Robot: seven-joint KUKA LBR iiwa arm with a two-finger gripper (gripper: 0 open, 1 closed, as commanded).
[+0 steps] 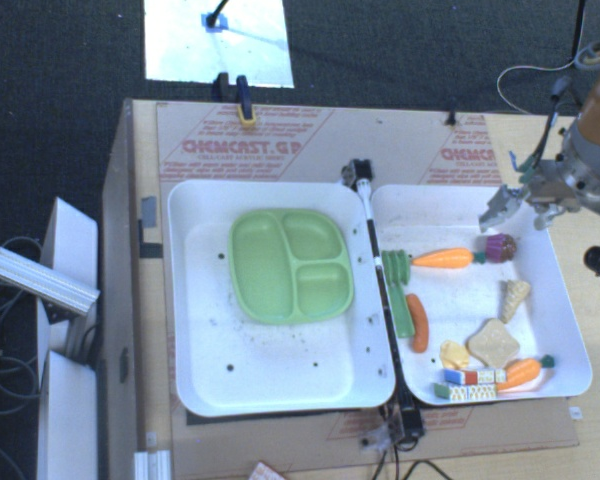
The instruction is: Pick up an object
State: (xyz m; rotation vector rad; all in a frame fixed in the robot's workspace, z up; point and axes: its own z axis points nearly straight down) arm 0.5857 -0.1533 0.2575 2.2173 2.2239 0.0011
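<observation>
The right bin (570, 313) holds several toy foods. An orange carrot (441, 259) lies near its back, with a small purple piece (499, 247) just right of it. Further forward lie a cream cone-shaped piece (515, 299), a tan bread slice (494, 345), a red-orange sausage-like piece (418, 322), a green piece (397, 290) against the divider, a second carrot (523, 372) and a small printed box (468, 384). My gripper (521, 208) hangs above the bin's back right corner, open, with nothing between its fingers. It stands just above and right of the purple piece.
The left bin (205, 368) holds a green compartment plate (290, 265). A black divider clip (358, 174) sits where the two bins meet at the back. Cardboard lies beneath the bins. Cables run along the arm at the upper right.
</observation>
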